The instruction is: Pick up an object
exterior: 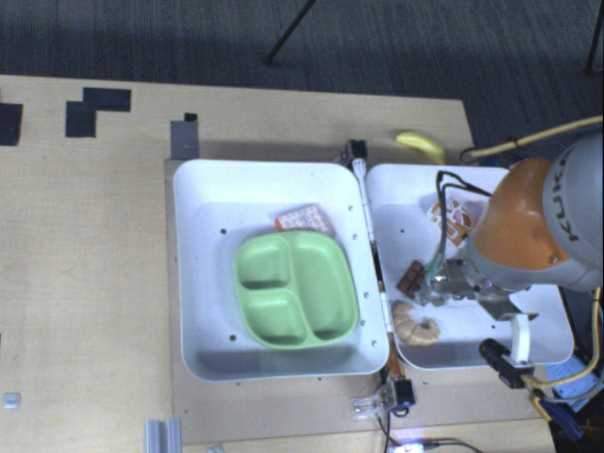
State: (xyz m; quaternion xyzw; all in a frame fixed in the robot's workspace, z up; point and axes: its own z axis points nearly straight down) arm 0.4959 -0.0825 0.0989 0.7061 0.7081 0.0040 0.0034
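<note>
Overhead, the grey arm (557,206) with its orange band (514,220) was seen reaching in from three o'clock over the right bin (406,192). The gripper (436,289) was lowered toward the bin's nine o'clock side, close to the divider between the two bins. Whether it was released or clenched could not be told, as the wrist hid it from above. A brown block (411,277) lay just beside the gripper at its nine o'clock, and a tan bagel-like pastry (415,326) rested near the bin's seven o'clock corner, just below the gripper. A red-and-white packet (457,219) was partly covered by the arm toward twelve o'clock. In the left bin (203,253), a green compartment tray (295,289) sat at the centre, with a red-printed wrapper (303,219) touching its twelve o'clock edge. A banana (420,144) lay on the bench beyond the right bin's far rim.
</note>
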